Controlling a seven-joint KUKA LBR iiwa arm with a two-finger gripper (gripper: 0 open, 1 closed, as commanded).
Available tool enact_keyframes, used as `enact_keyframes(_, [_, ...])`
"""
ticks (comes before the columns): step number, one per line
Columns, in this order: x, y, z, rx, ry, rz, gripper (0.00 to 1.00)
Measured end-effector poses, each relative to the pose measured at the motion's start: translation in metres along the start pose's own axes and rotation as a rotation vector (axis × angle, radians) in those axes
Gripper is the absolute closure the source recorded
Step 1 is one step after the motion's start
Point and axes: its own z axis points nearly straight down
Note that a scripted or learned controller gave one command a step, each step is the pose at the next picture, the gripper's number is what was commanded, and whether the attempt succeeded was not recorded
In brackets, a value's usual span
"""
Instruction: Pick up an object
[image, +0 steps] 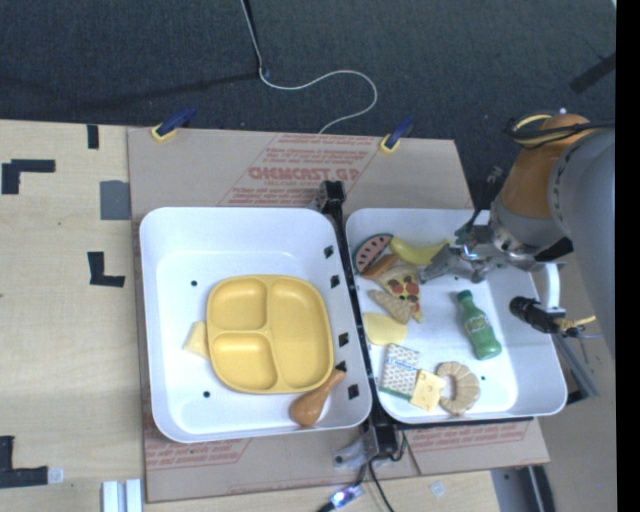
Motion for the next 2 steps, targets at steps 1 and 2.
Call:
enact_keyframes(1, [0.0,0.001,-0.013,-0.003,-0.001,-0.001,1.0])
enact_keyframes(2, [0.0,0.012,-0.065,-0.005,0.001,0.001,1.0])
